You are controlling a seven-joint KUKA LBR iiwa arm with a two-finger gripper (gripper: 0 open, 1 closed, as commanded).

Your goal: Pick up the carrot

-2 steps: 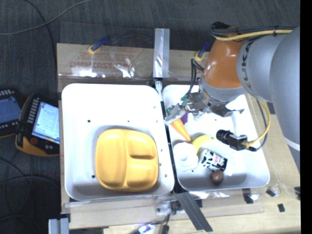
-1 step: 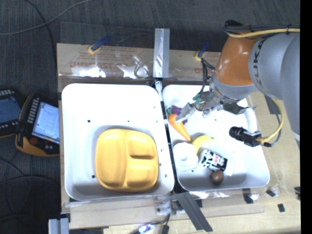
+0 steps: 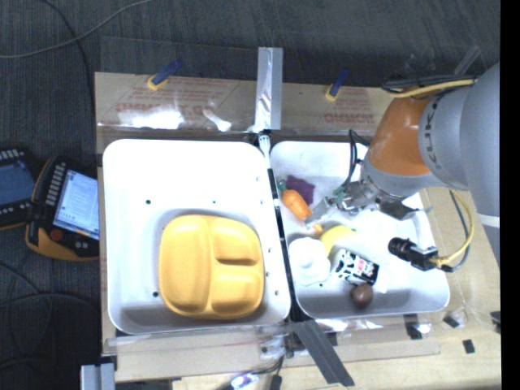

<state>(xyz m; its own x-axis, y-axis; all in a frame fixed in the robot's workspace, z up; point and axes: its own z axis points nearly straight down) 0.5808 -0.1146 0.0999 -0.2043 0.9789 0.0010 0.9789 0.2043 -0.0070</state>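
Gripper (image 3: 335, 204) beside carrot (image 3: 296, 205), right bin (image 3: 406, 299)

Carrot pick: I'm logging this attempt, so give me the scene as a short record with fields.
target: carrot, orange, lying in the right bin near its left wall
beside target: purple item just behind it, white cup in front
other contents: yellow item, black-and-white patterned packet, brown round item
left bin: holds a yellow divided tray
claw: over the right bin, right of the carrot, not on it
carrot state: resting in bin, not lifted
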